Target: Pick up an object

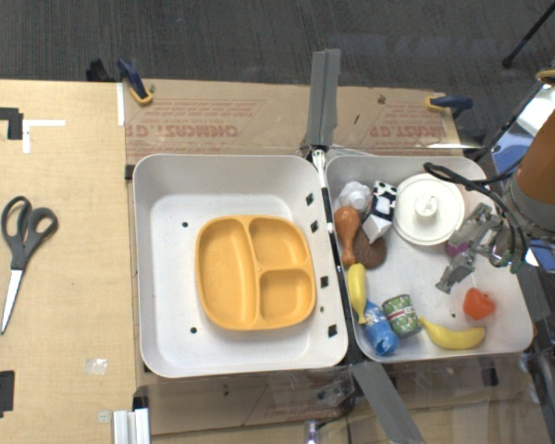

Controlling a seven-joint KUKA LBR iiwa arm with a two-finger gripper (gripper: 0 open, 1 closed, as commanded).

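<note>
The right bin (509, 340) holds several toy items: a white round lid (429, 210), a brown drumstick (348, 229), a yellow corn cob (356, 289), a blue bag (379, 333), a green can (400, 314), a banana (453, 335) and a small red-orange pepper (478, 303). My gripper (455, 268) hangs low over the right half of this bin, just right of the lid and up-left of the pepper. I see nothing held in it.
The left bin (157, 248) carries a yellow divided plate (256, 272). A black-and-white checkered piece (383, 199) and a dark brown lump (372, 252) lie near the drumstick. Scissors (20, 248) lie on the bench at far left. Cables (472, 181) loop by the wrist.
</note>
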